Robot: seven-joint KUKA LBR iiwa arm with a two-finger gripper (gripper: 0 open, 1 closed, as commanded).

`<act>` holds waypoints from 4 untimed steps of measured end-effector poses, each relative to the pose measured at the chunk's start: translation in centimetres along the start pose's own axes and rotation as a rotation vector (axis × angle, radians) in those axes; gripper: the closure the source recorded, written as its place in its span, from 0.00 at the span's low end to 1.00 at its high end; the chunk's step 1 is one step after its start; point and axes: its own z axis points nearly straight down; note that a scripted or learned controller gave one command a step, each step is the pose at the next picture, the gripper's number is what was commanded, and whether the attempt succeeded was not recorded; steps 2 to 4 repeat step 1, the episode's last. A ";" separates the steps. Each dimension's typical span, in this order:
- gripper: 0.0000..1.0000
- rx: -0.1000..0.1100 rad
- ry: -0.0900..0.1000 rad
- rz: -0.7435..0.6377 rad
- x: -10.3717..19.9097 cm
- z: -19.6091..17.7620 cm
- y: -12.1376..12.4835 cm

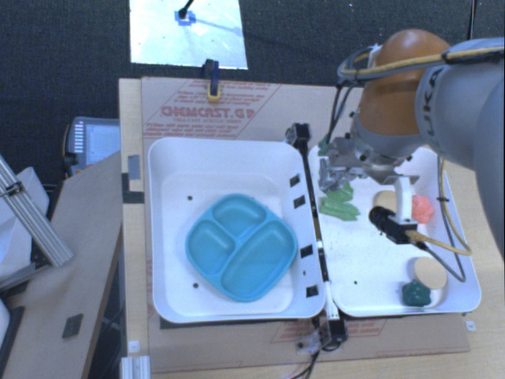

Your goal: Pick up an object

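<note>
In the right bin [371, 290], my gripper [338, 180] hangs low over the far left part. Its tip sits just above and touching the top edge of a light green leafy item [341, 207]. A pink piece [423, 208] lies to the right, beside the bin's right wall. A pale tan piece [384, 199] sits between the two, partly hidden by the arm's black fitting [392, 224]. At the near right corner a round beige disc [431, 272] lies next to a dark green lump [416, 294].
The left bin [181, 172] holds a blue divided plate [241, 245]. A black clip strip [309, 212] runs along the wall between the bins. The arm's grey and orange body [410, 77] covers the right bin's far side. Yellow cables [450, 235] loop over the right wall.
</note>
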 end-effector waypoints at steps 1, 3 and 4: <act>1.00 -0.002 0.000 -0.001 5.2 -1.3 -1.7; 1.00 -0.002 0.000 -0.001 5.2 -1.3 -1.7; 1.00 -0.002 0.000 -0.001 5.2 -1.3 -1.7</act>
